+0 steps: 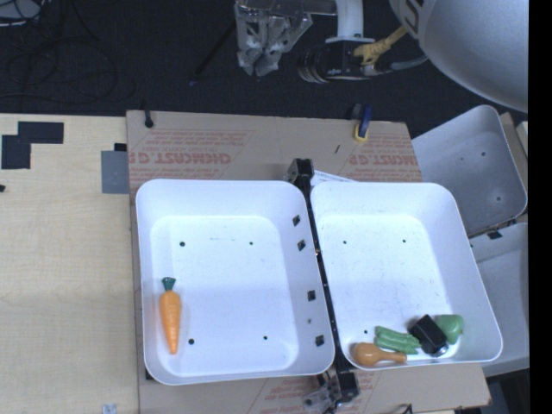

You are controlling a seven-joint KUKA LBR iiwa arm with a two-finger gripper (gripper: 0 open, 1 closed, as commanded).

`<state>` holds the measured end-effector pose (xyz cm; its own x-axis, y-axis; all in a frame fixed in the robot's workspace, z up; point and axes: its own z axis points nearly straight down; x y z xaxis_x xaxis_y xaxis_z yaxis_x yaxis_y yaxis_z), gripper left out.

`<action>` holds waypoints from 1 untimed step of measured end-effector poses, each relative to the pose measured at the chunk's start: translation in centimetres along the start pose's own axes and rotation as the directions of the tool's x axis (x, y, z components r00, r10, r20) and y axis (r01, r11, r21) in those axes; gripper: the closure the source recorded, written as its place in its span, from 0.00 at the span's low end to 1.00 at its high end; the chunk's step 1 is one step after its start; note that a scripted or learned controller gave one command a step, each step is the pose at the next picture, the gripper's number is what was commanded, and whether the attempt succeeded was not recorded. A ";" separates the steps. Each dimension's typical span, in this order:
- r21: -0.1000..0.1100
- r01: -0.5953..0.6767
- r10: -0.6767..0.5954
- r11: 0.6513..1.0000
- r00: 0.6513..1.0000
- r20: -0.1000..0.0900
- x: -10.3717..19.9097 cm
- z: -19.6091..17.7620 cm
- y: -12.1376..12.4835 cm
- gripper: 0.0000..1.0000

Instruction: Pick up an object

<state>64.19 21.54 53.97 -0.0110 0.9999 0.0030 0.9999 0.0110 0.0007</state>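
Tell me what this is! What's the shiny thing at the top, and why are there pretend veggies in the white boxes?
It's a robot arm, seen by a camera fixed above a bench and looking down at a slant. The big grey shape at the top right is the arm. The shiny metal part beside it is its gripper, a hand with two fingers. It hangs up high above the bench, away from the toys, and it holds nothing.

Below sit two shallow white bins. The left bin has a toy carrot near its front left corner. The right bin has a little pile in its front right corner: green toy pieces, a black block and an orange pear-shaped toy.

The robot's job is to pick up one object.
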 end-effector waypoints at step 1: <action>0.005 -0.008 0.008 1.000 1.000 0.004 3.0 0.3 0.2 1.00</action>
<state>64.39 24.49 53.66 -0.0034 1.0000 -0.0008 1.0000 0.0034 -0.0042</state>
